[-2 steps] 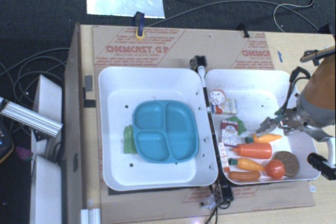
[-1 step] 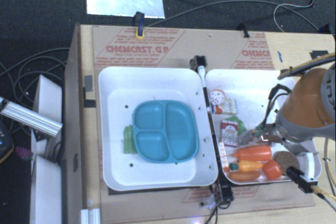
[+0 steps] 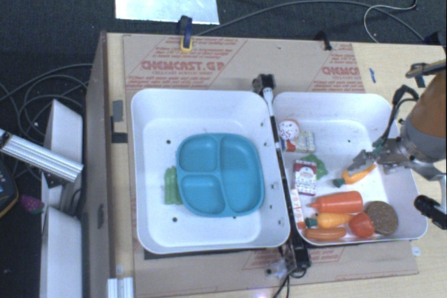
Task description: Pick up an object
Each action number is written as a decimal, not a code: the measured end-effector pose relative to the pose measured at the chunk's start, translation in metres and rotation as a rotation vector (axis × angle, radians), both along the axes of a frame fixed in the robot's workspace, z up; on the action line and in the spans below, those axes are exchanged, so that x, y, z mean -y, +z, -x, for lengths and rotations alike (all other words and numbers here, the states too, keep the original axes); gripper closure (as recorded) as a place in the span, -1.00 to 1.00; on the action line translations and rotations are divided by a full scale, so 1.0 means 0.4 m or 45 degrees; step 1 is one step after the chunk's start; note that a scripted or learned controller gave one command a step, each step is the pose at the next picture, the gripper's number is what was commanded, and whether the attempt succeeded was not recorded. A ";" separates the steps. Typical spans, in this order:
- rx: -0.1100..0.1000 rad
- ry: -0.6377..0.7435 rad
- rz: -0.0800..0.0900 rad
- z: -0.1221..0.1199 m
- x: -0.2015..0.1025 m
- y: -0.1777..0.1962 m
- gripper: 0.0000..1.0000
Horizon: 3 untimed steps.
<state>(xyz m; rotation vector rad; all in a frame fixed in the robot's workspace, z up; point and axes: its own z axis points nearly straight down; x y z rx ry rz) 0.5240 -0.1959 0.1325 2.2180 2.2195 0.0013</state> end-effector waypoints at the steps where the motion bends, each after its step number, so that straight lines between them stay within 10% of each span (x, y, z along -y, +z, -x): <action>1: -0.002 0.000 -0.001 -0.033 0.027 -0.121 -1.00; 2: 0.000 0.002 -0.001 -0.035 0.027 -0.094 1.00; 3: 0.005 0.000 0.006 0.057 -0.273 -0.090 1.00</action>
